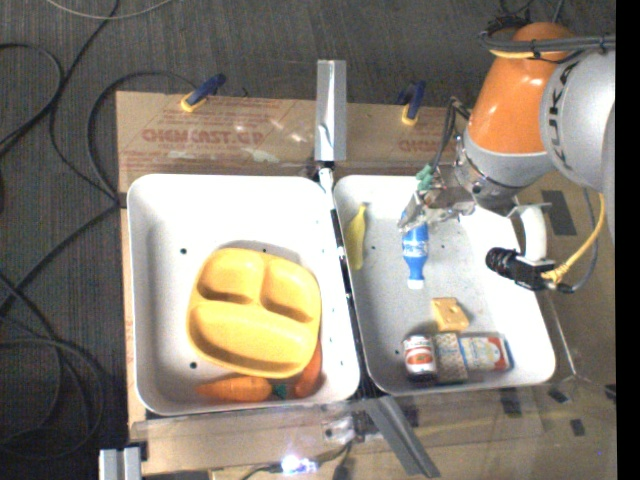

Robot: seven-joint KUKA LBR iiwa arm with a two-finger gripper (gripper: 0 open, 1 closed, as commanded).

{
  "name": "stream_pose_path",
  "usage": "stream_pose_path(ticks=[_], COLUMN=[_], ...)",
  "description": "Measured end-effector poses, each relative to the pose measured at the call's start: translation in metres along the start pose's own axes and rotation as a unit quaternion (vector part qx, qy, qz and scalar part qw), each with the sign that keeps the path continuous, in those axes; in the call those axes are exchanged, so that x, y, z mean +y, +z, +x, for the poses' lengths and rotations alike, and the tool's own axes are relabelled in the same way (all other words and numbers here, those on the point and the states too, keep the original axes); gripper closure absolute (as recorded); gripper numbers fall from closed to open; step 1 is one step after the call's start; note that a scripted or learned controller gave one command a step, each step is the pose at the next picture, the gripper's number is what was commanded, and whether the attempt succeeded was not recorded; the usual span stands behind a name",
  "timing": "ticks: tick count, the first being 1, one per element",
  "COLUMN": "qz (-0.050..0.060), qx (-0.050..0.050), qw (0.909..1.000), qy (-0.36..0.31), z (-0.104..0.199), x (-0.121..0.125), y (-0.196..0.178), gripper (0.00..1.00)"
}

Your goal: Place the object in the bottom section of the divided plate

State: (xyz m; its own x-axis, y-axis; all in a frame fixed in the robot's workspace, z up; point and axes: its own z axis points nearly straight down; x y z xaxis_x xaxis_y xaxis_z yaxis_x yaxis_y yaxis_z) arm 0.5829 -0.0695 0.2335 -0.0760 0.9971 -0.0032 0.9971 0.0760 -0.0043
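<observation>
A yellow divided plate lies in the left bin, with two small sections at the far side and one large section at the near side. A small blue and white bottle is in the right bin, its top end right under my gripper. The gripper hangs over the far middle of that bin, touching or just above the bottle's top. Whether it grips the bottle is hidden from this angle.
An orange carrot lies at the plate's near edge, and another orange piece pokes out beside it. In the right bin are a banana by the left wall, a cracker, and a can lying on its side.
</observation>
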Motion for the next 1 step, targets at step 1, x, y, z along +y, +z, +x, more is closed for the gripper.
stream_pose_path(ticks=[1], qz=[0.000], qx=[0.002], qw=[0.9900], qy=[-0.141], z=[0.0586], x=[0.0069], y=[0.0363], gripper=[1.00])
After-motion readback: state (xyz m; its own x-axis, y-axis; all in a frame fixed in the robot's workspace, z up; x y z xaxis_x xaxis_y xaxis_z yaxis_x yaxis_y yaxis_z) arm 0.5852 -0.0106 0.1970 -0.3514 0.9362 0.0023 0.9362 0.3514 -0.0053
